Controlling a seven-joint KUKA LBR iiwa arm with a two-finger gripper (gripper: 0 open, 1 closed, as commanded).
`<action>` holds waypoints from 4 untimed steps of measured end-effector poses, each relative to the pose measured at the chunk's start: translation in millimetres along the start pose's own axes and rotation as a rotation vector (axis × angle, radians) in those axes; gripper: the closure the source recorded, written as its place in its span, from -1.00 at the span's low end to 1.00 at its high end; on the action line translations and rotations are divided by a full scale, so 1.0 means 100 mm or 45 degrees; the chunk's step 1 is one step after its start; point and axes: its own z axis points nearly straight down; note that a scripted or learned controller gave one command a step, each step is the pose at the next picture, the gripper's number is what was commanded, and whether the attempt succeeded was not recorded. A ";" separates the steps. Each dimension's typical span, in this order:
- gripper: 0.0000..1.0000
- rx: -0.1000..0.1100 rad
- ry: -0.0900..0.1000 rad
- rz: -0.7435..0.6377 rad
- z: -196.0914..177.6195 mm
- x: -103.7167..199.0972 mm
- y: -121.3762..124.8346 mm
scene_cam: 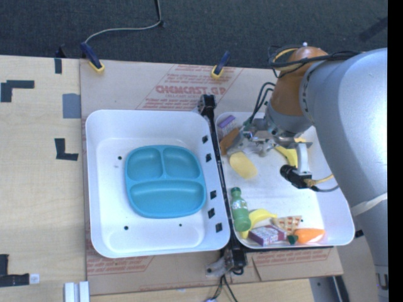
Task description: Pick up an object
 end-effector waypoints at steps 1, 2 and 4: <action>-1.00 0.013 0.002 -0.002 0.01 -0.13 0.29; 1.00 0.037 0.003 0.002 -0.07 -0.14 0.25; -1.00 0.005 0.004 -0.001 -0.98 0.53 -0.27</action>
